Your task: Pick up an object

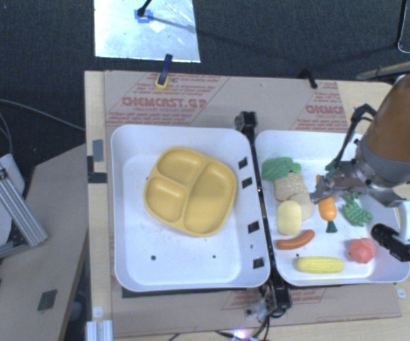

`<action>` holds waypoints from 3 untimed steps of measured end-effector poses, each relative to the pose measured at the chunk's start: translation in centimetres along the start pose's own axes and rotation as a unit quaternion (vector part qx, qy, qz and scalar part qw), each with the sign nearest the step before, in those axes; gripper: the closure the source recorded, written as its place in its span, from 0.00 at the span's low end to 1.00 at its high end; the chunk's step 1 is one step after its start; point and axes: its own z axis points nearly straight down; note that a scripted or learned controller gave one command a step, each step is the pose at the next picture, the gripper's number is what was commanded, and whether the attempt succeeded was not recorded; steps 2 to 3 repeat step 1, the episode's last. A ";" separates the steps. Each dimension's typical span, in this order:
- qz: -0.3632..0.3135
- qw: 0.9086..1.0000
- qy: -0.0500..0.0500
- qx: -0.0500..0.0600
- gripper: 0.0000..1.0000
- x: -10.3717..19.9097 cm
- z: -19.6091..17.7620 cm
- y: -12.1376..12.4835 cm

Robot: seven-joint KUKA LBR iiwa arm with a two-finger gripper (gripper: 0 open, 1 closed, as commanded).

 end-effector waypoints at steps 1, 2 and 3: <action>0.000 1.000 0.001 0.006 1.00 7.4 0.9 -2.4; 0.000 1.000 0.001 0.006 1.00 7.4 0.9 -2.4; 0.000 1.000 0.001 0.006 1.00 7.4 0.9 -2.4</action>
